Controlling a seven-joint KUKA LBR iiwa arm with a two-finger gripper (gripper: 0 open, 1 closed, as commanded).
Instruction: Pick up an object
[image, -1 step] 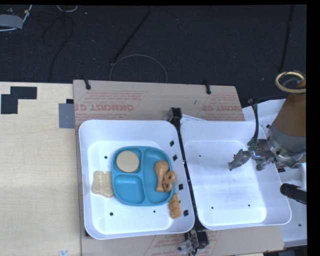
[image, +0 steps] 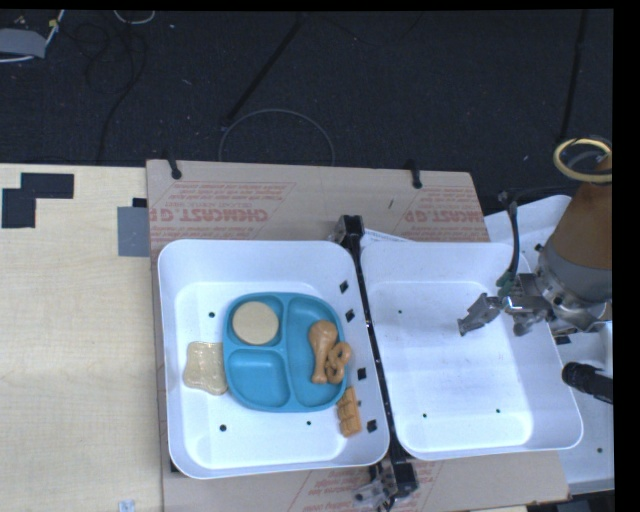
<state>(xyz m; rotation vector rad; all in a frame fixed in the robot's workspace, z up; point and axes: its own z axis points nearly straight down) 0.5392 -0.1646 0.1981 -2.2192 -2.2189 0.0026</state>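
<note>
Camera view: gripper (image: 478, 318), jaw state unclear, hovers over the right bin (image: 470, 440); blue tray (image: 268, 385) with food sits in left bin (image: 190, 270).

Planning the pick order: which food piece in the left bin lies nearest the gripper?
The small orange-brown piece off the blue plate's lower right corner; the others lie further from the gripper.

A single fixed camera looks down at a slant from above the worktop (image: 70, 330), framing both white bins (image: 190, 440) mid-frame at moderate range.
</note>
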